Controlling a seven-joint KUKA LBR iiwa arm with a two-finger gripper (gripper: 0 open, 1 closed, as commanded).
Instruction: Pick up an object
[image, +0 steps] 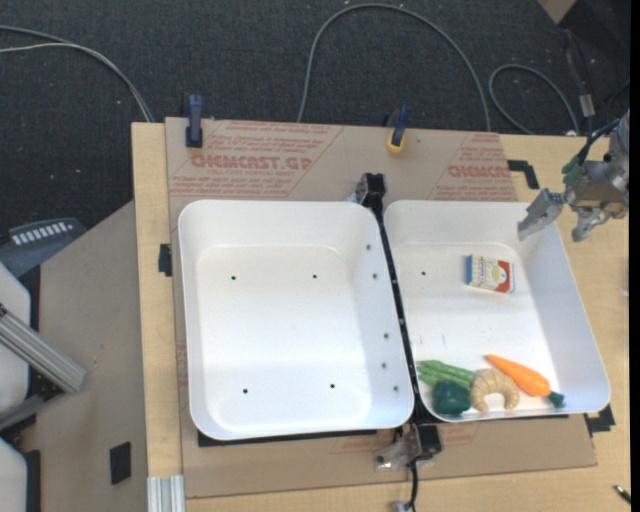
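The gripper (562, 222), fingers spread with nothing between them, hovers over the right bin (585, 330) at its far right corner; the small carton (488, 273), nearest object, lies just down-left of the fingertips, long axis across the bin

Grey metal gripper (560, 221) with two angular grey jaws

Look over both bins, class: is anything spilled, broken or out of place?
Nothing stands out. The small box lies flat in the right bin; the carrot, ginger and green vegetable cluster at its near edge, intact.
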